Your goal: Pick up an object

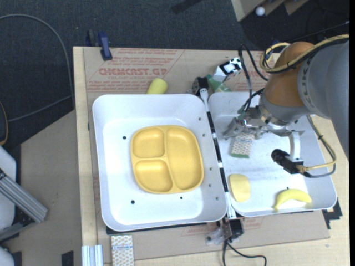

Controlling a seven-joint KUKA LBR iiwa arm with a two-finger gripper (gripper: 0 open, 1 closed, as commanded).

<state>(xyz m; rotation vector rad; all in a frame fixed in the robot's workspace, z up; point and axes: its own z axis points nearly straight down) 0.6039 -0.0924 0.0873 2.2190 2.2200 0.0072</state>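
Left bin (111,148) carries a yellow divided plate (166,159). Crossing to the right bin (321,198): the gripper (243,127) hangs just above a small green-edged sponge (242,147), fingers spread, nothing between them. That sponge looks light, soft and squashy — pinch it across its narrow sides. Nearer the front edge lie a pale yellow piece (239,187) and a banana (292,198).

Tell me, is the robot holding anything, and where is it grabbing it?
It cannot be told. The gripper hangs right above the small green-edged sponge in the right bin, but no grip on it is visible. The yellow banana lies apart, untouched.
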